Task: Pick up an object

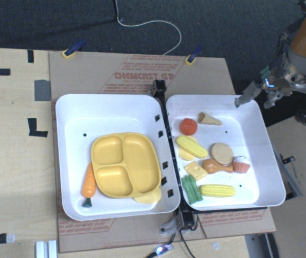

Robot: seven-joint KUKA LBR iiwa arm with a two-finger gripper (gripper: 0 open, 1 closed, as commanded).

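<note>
Gripper [255,94] hangs at the two o'clock corner of the right bin [268,144], above its rim; whether the jaws are open I cannot tell, and nothing shows between them. Toy food lies below: a tomato [189,126] toward eleven o'clock, a cone-shaped wedge [210,119] just beside it, nearest the gripper, and corn cobs [218,190] at six. The wedge, lying clear of its neighbours, looks the easiest target; descending straight over it, aligned across its narrow width, would help. Red printing on the cardboard sheet [136,74] reads upside down, illegible
</note>
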